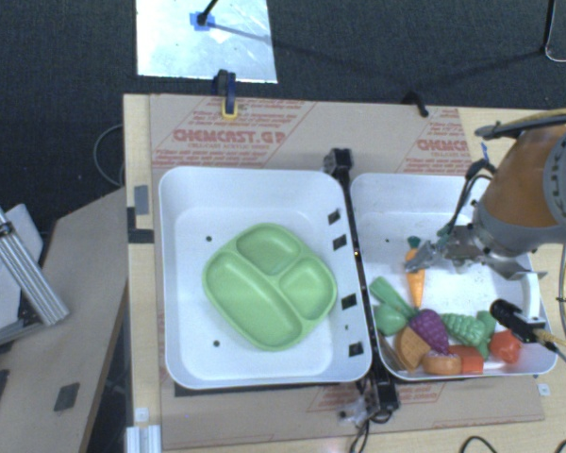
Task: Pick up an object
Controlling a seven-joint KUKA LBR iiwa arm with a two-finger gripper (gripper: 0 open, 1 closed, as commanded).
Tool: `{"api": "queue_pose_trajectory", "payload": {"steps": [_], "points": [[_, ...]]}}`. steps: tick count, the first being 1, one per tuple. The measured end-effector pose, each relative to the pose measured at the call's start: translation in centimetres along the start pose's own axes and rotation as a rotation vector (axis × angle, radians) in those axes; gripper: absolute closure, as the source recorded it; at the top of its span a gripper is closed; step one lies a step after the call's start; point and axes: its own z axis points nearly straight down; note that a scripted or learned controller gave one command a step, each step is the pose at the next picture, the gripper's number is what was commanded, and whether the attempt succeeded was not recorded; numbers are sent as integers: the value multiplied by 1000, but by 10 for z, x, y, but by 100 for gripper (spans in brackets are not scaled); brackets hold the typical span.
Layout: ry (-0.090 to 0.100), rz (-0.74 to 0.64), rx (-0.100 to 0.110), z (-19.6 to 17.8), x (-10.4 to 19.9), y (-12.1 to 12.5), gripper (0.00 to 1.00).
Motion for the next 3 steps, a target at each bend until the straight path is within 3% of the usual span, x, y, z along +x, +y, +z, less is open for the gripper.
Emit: {"api": "queue_pose_trajectory", "payload": {"steps": [1, 2, 3], "points": [[-6, -1, -9, -14, -2, 3, 100], [-7, -1, 5, -59, -1, -2, 100], [-7, -2, 4, -107, 8, 2, 100]]}}
